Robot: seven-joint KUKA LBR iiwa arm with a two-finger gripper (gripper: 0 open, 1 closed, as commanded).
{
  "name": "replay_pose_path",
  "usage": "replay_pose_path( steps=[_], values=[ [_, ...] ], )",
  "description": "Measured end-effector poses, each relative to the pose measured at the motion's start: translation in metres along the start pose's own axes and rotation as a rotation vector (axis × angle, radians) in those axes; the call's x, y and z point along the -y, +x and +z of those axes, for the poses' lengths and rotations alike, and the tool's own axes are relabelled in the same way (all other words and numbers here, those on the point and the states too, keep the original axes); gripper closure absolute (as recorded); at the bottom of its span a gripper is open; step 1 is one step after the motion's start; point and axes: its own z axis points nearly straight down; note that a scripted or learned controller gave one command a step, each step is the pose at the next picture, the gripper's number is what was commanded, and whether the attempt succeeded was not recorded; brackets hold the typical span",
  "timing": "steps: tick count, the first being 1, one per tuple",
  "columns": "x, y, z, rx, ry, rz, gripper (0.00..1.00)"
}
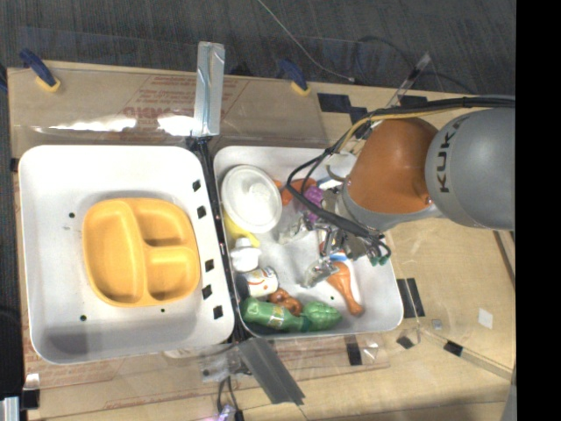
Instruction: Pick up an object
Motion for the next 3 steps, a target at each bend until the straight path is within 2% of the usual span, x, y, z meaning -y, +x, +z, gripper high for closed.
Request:
replay_pose_path(
  steps=[1, 2, 3],
  values=[
    [0.016, 0.041, -0.004, 0.012, 0.007, 0.006, 0.0],
    [0.005, 0.043, -0.006, 0.024, 0.015, 0.01, 0.0],
    [0.007, 0.032, 0.0, 0.0, 0.001, 0.074, 0.0]
  ],
)
